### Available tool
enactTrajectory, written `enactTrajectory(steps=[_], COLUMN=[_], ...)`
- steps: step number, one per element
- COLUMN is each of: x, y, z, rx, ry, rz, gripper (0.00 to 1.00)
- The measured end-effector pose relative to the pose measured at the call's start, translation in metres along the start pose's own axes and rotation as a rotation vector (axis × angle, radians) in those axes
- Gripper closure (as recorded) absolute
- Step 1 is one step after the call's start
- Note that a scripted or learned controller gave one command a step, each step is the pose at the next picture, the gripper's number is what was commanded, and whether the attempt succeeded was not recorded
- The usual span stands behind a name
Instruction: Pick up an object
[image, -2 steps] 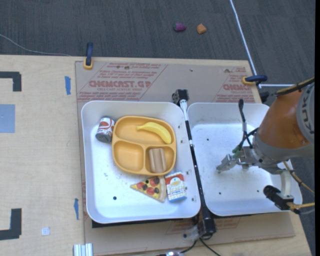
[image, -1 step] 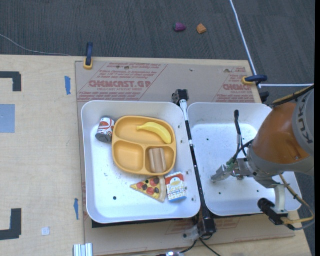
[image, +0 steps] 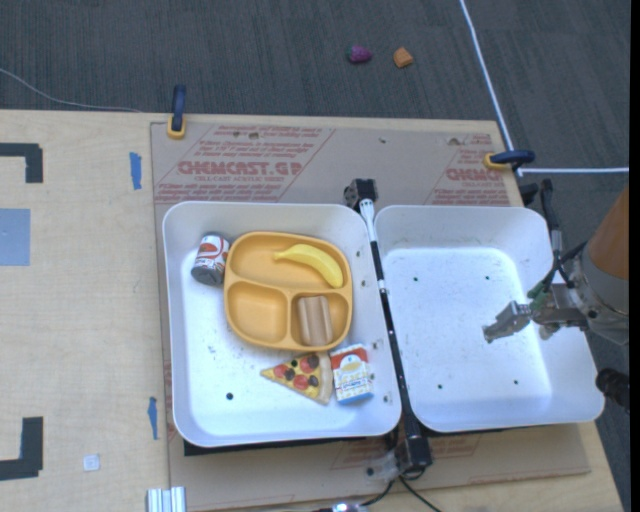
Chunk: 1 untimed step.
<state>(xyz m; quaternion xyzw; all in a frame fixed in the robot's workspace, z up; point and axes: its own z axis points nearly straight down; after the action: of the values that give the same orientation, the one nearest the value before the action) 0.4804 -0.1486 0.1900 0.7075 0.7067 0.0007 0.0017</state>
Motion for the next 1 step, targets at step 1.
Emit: enactTrajectory(steps=[1], x=[-0.0009], y=[0.0147], z=[0.0951], rx=[0.001], ry=[0.001], rz=[0.0], gripper=[0.0])
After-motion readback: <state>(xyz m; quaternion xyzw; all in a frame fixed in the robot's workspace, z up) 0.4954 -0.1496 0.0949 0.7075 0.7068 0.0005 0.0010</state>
